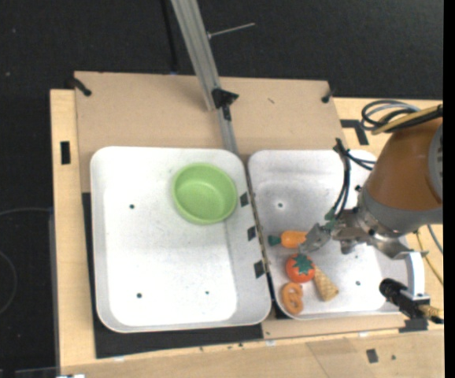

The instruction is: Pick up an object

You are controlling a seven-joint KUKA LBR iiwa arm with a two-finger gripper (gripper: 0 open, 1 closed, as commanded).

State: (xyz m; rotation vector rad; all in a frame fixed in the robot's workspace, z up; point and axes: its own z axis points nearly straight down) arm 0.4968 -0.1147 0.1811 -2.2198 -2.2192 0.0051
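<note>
The right bin (306, 168) holds a few toy foods along its left and front side. A small orange piece (292, 239) lies by the bin's left wall. In front of it sits a red tomato-like toy with a green top (299, 268), with a tan cone (326, 284) to its right. A round orange piece (292, 296) rests in the front left corner. My gripper (320, 238) hangs low over the bin, its tip just right of the small orange piece and above the red toy. I see nothing held in it.
A green bowl (205, 193) stands in the back right part of the left bin (133, 290). A slanted metal pole (200, 50) rises behind the divider between the bins. Cables (385, 116) lie at the bench's right rear.
</note>
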